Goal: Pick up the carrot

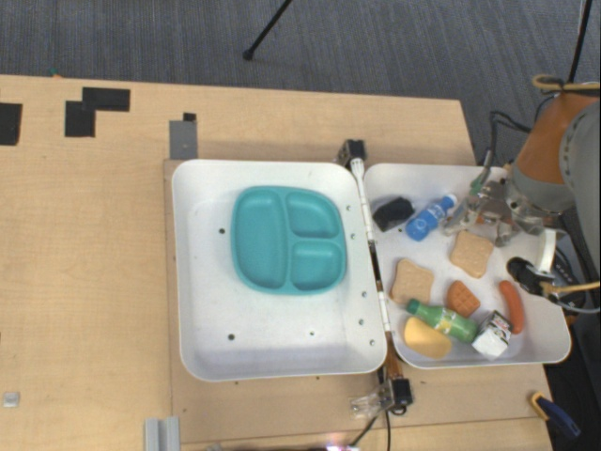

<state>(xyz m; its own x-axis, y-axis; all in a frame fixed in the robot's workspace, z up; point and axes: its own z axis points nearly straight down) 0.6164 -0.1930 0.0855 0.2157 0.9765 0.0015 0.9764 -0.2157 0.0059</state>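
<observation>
The carrot (511, 305) lies at the right bin's (554, 350) right edge, well below the gripper (490, 216), which hovers over the bin's upper right; its state I cannot tell

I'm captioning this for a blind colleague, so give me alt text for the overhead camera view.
The arm's claw hovers over the upper part of the right white bin, which holds a carrot near its right edge, bread slices, a green bottle, a blue bottle and other small items. The left white bin holds a teal divided plate.
</observation>
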